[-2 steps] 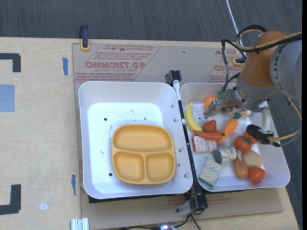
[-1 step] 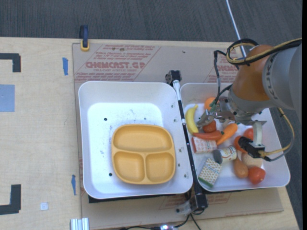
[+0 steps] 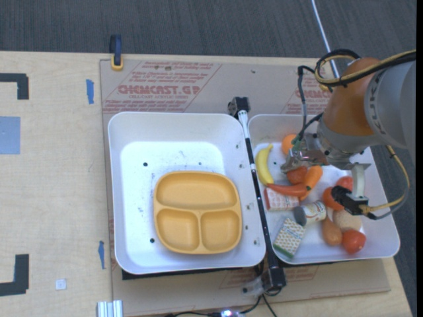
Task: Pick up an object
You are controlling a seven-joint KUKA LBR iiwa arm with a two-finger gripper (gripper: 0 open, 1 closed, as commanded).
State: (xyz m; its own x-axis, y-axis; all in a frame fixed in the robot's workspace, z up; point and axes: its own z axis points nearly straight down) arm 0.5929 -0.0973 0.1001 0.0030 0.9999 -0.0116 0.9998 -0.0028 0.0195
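We are seeing gripper (image 3: 297,160) hanging low in right bin (image 3: 383,249), over orange toy pieces (image 3: 305,175) beside banana (image 3: 264,164); fingers' state we cannot tell. Yellow tray (image 3: 197,211) sitting in left bin (image 3: 125,197).

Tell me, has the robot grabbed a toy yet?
Not that I can see. Done: the grey arm's gripper is down in the right white bin, over the orange and red toy food. In hand: nothing visible. Left: gripping and lifting one. The yellow divided tray sits untouched.

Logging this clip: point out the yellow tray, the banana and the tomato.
Yellow tray (image 3: 197,211), camera view, middle of the tray.
Banana (image 3: 264,165), camera view, middle of its curve.
Tomato (image 3: 353,242), camera view, its top.
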